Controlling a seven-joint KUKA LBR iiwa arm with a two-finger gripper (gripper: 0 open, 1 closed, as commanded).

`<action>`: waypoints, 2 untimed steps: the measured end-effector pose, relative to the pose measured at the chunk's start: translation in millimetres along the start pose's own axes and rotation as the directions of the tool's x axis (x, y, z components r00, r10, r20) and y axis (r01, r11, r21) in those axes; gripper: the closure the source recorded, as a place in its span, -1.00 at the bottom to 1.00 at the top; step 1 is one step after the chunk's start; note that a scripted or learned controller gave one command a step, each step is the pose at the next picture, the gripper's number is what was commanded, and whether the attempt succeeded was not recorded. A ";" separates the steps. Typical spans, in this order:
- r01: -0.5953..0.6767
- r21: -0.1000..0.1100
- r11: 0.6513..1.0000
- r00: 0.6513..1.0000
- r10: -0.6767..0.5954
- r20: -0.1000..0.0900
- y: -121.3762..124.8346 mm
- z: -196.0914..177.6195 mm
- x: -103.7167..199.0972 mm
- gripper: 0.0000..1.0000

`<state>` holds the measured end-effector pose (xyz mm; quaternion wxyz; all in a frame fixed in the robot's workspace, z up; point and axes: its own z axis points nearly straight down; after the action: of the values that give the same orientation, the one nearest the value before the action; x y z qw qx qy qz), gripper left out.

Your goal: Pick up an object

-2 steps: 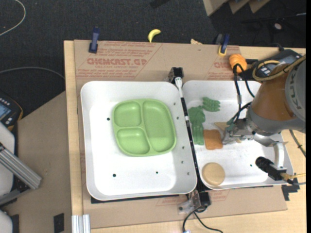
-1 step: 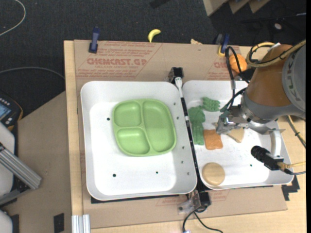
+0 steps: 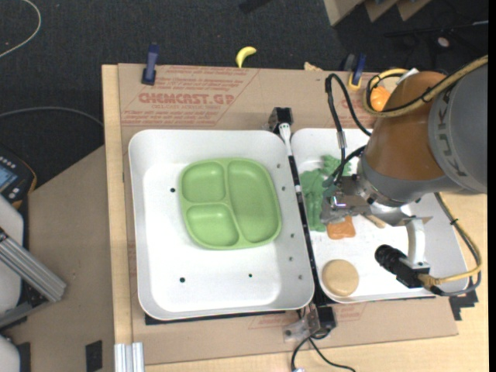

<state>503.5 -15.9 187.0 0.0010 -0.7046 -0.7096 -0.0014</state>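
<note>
My gripper (image 3: 338,204) hangs low over the left part of the right bin (image 3: 387,291), under the grey and orange wrist. Right beneath it lie a green leafy toy (image 3: 315,186) and an orange piece (image 3: 341,229). A tan round bun-like object (image 3: 340,277) rests near the bin's front left corner. The wrist hides the fingertips, and no object shows between them.
The left bin (image 3: 155,270) holds a green divided plate (image 3: 230,203). A black clip (image 3: 280,118) sits at the top of the divider between the bins. On the cardboard behind the bins lie a yellow banana-shaped toy (image 3: 246,54) and a blue clamp (image 3: 150,62).
</note>
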 end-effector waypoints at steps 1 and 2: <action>-0.001 -0.019 1.000 1.000 0.002 0.000 -22.5 -179.8 24.3 1.00; 0.007 -0.007 1.000 1.000 -0.007 -0.001 -22.8 -225.0 139.6 1.00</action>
<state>479.5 122.7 412.5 -0.0013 -0.7022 -0.7120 -0.0043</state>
